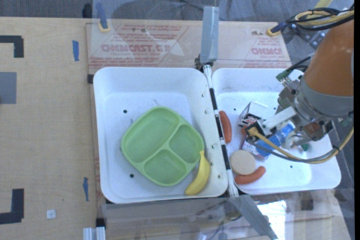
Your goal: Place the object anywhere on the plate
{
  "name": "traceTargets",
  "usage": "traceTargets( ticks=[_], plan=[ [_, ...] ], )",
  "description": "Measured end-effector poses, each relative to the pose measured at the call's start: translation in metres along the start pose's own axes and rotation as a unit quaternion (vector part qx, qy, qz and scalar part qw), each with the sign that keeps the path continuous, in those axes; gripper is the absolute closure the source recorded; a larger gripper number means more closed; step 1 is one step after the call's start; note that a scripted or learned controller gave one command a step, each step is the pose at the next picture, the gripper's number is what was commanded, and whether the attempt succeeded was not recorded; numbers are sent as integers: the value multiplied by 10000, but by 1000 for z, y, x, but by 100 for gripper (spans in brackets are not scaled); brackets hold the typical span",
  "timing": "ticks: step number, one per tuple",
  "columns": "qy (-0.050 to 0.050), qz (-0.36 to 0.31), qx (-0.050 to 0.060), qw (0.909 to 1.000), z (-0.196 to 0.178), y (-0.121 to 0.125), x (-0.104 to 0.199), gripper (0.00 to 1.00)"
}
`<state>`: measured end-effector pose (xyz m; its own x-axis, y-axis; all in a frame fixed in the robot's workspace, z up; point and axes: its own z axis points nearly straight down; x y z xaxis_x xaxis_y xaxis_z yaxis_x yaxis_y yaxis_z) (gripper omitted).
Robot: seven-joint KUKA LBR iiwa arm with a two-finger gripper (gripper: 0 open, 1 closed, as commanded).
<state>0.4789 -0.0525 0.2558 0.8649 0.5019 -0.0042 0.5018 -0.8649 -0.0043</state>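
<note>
The green plate [154, 127], with its three compartments, lies flat in the left bin [112, 84]. A banana [198, 174] sits against the plate's lower right corner and touches its rim.

Everything else lies to the right of the plate, past the wall between the bins, in the right bin [242, 82]. Nearest the plate on that side is a red sausage [226, 125], lying along the dividing wall. Farther right of the plate and lower in the view, a round tan disc [243, 162] rests with a second sausage [249, 176] curved just beneath it, the two touching.

The gripper [293, 133] hangs farthest right of the plate, low over a small heap of packets. A blue packet [279, 136] in that heap lies just beside the gripper, on its plate-facing side. Wrist parts and cable crowd the spot, so I cannot tell whether the gripper is released, clenched or grasping the packet. The heap and the gripper are both well apart from the plate.
</note>
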Motion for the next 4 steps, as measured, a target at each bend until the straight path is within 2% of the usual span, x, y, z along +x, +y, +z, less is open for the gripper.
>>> traceTargets(
  ticks=[1, 2, 3, 4],
  plan=[
    [0, 272, 2, 9996, 9, -7, 4, 100],
    [9, -475, -16, 9989, 7, -24, 55, 100],
    [6, -1698, -20, 9855, -4, -38, 68, 100],
    [-5, -1149, -1, 9934, 13, -59, 70, 100]
  ],
)
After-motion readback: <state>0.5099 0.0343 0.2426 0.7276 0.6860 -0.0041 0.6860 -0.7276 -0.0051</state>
